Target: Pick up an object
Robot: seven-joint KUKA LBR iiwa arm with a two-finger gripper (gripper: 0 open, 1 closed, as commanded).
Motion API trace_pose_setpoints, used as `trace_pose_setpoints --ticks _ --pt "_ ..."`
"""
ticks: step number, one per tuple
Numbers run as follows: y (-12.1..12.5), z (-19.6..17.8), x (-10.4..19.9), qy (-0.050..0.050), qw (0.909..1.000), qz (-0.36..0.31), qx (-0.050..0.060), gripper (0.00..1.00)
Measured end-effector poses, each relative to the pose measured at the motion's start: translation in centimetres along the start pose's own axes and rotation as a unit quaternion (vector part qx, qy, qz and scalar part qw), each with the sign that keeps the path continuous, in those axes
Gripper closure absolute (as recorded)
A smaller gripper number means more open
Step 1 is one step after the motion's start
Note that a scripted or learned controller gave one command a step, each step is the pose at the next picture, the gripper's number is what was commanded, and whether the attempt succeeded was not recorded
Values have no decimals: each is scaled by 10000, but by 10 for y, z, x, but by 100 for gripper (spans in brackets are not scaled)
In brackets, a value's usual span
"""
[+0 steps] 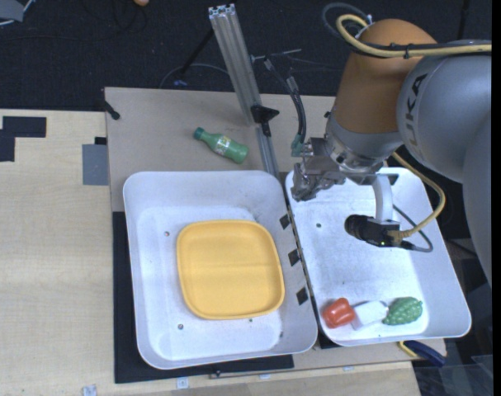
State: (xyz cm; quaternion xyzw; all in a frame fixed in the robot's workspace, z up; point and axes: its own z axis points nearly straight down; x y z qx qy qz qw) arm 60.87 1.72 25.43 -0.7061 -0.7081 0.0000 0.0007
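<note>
Although the pincer [306, 184] hung low over the far-left corner of the right bin [448, 320], nothing showed between its fingers, so the pick looked not yet made; whether the fingers stood apart or together could not be told. Candidate objects lay well apart from it, toward the bin's near edge: a small red pepper-like toy [338, 311], a white piece [369, 313] and a green bumpy toy [403, 310] (touching in a row). Left of the pincer, a yellow plate [229, 268] filled the other bin [143, 221]. A green bottle [221, 144] lay on the desk [159, 130] beyond.
</note>
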Motion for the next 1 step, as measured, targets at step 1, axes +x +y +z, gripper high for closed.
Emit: trace_pose_setpoints --ticks 1 --pt "13 8 40 -3 10000 5 2 100"
